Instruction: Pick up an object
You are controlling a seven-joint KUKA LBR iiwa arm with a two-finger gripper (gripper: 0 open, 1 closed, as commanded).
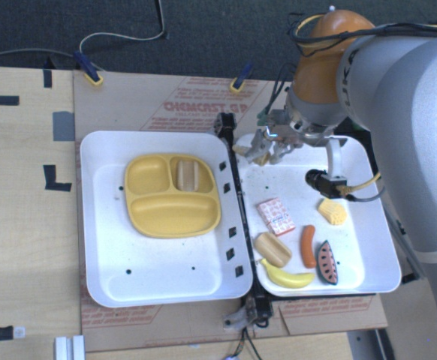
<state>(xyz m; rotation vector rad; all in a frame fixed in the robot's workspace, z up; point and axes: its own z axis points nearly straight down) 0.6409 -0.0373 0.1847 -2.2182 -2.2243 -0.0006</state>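
While "CHEMCAST" is read on the cardboard sheet (pixel 196 107), the gripper (pixel 267 147) is seen above the right bin (pixel 354 152); its opening cannot be told.

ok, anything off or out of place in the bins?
Nothing stands out. Yellow divided plate sits flat in the left bin with one food piece in a compartment; the toy foods lie loose in the right bin, none spilled.

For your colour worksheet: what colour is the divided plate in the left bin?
The divided plate is yellow, seen best in the camera view.
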